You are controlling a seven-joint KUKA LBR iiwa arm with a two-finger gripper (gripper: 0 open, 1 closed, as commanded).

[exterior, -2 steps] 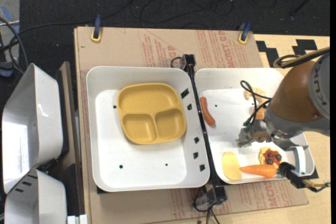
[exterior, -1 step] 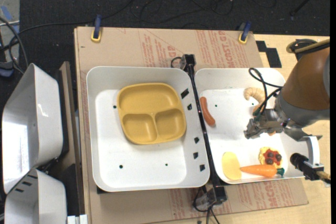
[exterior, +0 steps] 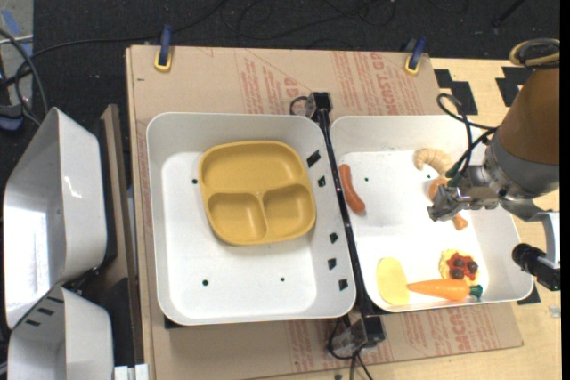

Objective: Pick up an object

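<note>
My gripper [exterior: 444,207] hangs low over the right bin [exterior: 374,136], near its right side. It sits just below a pale croissant [exterior: 434,159], and a small orange piece [exterior: 459,222] peeks out at its lower right edge. An orange-red sausage [exterior: 354,190] lies to its left by the bin's inner wall. Along the front of the bin lie a yellow slice [exterior: 390,280], a carrot [exterior: 440,288] and a small berry tart [exterior: 460,264]. The view does not show whether anything is between the gripper's tips.
The left bin [exterior: 169,218] holds a yellow divided plate [exterior: 257,191]. The grey arm with its orange band [exterior: 534,116] comes in from the right over the right bin's edge. Cables run between the bins, and white containers [exterior: 53,200] stand at far left.
</note>
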